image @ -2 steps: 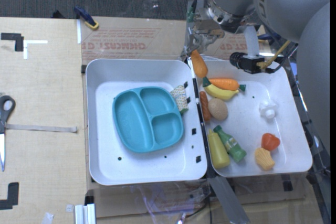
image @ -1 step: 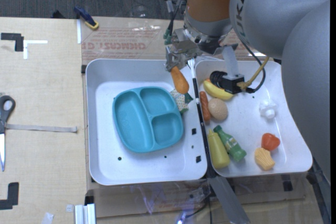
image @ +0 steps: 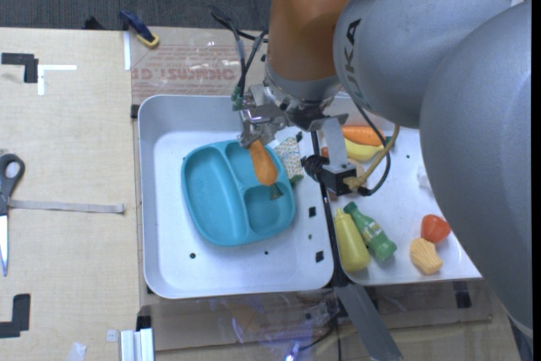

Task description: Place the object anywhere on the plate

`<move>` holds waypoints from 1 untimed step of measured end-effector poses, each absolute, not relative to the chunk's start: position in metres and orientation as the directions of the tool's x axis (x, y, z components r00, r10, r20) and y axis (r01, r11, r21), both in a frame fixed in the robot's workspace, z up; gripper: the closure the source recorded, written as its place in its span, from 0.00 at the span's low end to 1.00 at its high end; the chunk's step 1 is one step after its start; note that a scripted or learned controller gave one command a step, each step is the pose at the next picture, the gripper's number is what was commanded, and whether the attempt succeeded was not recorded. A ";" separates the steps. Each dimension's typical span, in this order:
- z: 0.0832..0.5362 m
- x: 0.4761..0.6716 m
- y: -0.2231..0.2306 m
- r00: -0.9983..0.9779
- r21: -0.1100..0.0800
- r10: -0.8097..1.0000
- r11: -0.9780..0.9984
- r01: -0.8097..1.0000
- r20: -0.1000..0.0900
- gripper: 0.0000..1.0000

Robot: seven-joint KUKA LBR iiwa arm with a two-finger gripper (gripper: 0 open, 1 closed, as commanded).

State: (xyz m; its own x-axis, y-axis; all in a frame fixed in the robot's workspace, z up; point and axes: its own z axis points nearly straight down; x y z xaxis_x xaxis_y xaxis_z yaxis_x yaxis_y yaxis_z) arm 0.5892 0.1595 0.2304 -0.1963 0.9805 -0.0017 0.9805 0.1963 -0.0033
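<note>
A blue divided plate (image: 230,199) lies in the left white bin (image: 169,207). My gripper (image: 256,139) hangs over the plate's upper right rim, reaching down from the grey arm with its orange band. An orange carrot-like toy (image: 264,164) sits between the fingers, tilted, with its green tip (image: 276,192) pointing down over the plate's right compartment. The gripper is shut on it.
The right bin (image: 406,182) holds a carrot (image: 363,134), a banana (image: 359,151), a yellow bottle (image: 351,243), a green bottle (image: 372,234), a red tomato (image: 434,226) and a yellow-orange piece (image: 425,256). Scissors (image: 7,182) lie on the bench at left.
</note>
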 end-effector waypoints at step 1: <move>0.231 0.589 0.159 -0.196 -0.003 0.981 0.196 0.981 -0.002 0.00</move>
